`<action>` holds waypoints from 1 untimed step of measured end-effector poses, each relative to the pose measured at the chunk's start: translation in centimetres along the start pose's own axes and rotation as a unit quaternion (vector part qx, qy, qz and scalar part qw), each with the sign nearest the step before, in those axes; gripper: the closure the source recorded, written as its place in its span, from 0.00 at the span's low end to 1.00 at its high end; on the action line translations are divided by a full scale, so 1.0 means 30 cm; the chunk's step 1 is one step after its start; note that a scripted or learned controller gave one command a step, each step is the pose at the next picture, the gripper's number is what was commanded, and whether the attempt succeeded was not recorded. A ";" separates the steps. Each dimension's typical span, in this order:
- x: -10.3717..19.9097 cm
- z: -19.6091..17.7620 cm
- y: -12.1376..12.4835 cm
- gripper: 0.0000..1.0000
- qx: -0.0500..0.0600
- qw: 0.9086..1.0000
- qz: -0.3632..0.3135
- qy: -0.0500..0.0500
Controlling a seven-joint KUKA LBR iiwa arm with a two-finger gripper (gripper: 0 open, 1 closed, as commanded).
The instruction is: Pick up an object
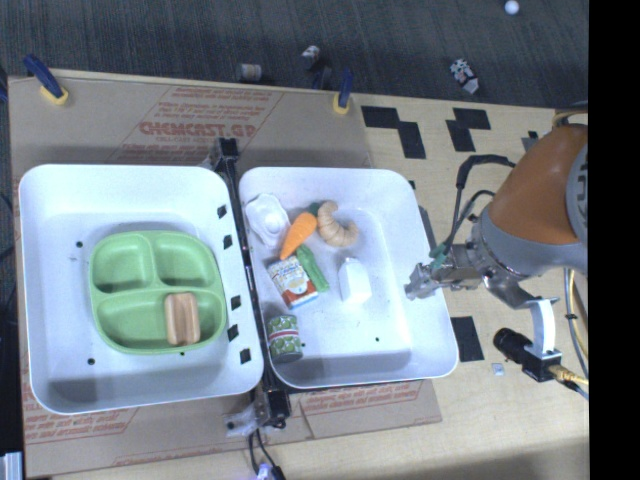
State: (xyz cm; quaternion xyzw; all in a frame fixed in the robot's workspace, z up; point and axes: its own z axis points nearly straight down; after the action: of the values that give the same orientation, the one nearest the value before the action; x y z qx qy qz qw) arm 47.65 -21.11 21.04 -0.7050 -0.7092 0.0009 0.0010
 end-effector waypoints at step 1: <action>0.000 -0.001 0.000 1.00 0.000 1.000 0.000 0.000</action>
State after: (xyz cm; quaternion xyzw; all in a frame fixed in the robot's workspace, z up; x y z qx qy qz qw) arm 47.66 -21.11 21.07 -0.7053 -0.7090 0.0006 0.0006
